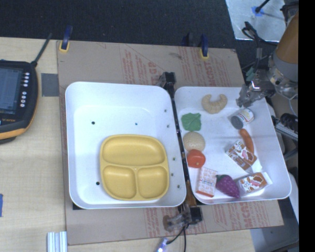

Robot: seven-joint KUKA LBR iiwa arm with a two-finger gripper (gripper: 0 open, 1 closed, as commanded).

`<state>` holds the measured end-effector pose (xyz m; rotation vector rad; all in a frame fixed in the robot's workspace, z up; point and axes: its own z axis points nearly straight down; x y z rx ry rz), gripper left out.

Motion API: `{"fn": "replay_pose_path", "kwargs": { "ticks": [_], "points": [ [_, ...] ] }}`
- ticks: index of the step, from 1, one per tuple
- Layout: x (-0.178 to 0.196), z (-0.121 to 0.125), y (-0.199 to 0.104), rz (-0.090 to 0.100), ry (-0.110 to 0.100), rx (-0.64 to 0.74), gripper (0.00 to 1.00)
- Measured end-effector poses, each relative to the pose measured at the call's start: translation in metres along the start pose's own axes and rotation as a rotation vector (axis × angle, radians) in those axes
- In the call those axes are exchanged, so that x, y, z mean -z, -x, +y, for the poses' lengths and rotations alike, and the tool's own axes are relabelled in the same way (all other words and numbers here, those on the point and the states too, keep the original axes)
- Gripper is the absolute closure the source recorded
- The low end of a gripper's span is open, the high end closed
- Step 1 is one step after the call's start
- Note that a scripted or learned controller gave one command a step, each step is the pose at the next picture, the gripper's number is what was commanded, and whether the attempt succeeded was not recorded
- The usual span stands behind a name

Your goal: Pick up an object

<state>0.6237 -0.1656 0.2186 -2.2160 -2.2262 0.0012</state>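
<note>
Upper right of frame: two-finger metal gripper (250, 95) poised over right white bin (281, 164), finger state indiscernible. Small grey-capped cylindrical can (242, 118) just below and left of gripper, lying tilted near bin wall. Risk: round can rolling away, or fingers striking wall.

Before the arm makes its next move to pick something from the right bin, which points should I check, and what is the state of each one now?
1. Gripper is over the right bin, at its far right corner: ok.
2. A target lies near it, the small can just below: ok.
3. Can has free space around it, apart from the carrot: ok.
4. Something is already held: cannot tell.
5. Finger opening: cannot tell.
6. Yellow tray sits flat in the left bin: ok.
</note>
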Motion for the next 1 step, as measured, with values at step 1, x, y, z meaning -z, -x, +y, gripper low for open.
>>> {"fn": "replay_pose_path", "kwargs": {
  "ticks": [1],
  "points": [
    [-0.0481, -0.0596, 0.0469, -0.001, -0.004, -0.001, 1.0]
  ]
}}
